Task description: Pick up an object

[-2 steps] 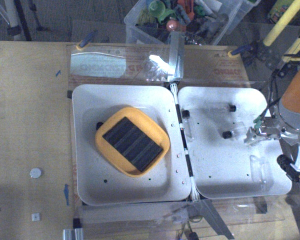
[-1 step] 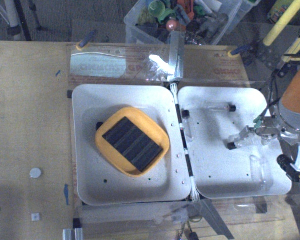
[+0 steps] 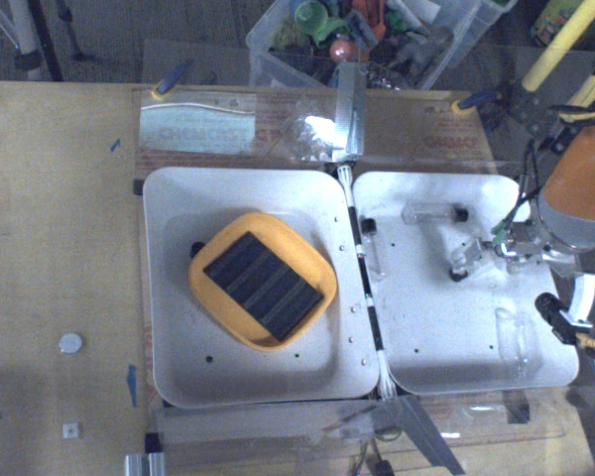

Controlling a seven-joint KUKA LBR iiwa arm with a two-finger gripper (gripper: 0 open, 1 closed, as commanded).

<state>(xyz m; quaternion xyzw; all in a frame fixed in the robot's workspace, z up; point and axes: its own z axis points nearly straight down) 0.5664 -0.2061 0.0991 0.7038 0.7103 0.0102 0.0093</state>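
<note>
A yellow rounded pad with a dark ridged panel on top [image 3: 263, 281] lies tilted in the middle of the left bin [image 3: 169, 365]. In the right bin [image 3: 416, 365] a clear plastic piece with a black end [image 3: 431, 213] rests near the back. Another clear piece [image 3: 513, 337] lies near the front right corner. My gripper [image 3: 464, 262] reaches in from the right and hangs low over the middle of the right bin, between the two clear pieces. I see nothing held in it.
A clear tub of mixed toys [image 3: 377, 18] stands behind the bins. A clear plastic sheet [image 3: 203, 127] lies behind the left bin. A small round disc [image 3: 70, 343] sits on the bench at the left.
</note>
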